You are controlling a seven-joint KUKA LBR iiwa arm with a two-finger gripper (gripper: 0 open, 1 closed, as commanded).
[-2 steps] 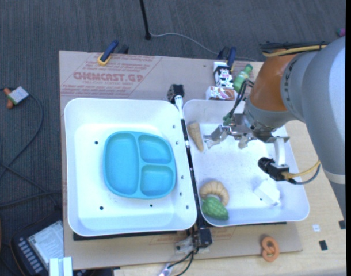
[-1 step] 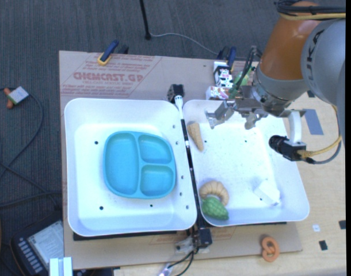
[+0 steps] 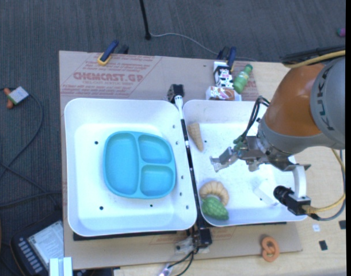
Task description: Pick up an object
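The right bin [image 3: 221, 115] holds a tan cone [image 3: 195, 135] near its left wall. A pale croissant-like piece [image 3: 215, 191] and a green lumpy piece [image 3: 214, 209] lie together at the front left corner. My gripper [image 3: 228, 156] hangs low over the middle of this bin, right of the cone and above the croissant piece. Nothing shows in its grasp. The arm's orange band [image 3: 293, 99] covers the bin's right part.
The left bin [image 3: 83, 125] bears a blue divided plate [image 3: 140, 164]. A green bottle [image 3: 242, 78] and a small printed pack [image 3: 222, 85] lie behind the right bin. A brown pretzel shape [image 3: 270, 248] sits on the bench in front. A small white piece [image 3: 262, 190] lies under the arm.
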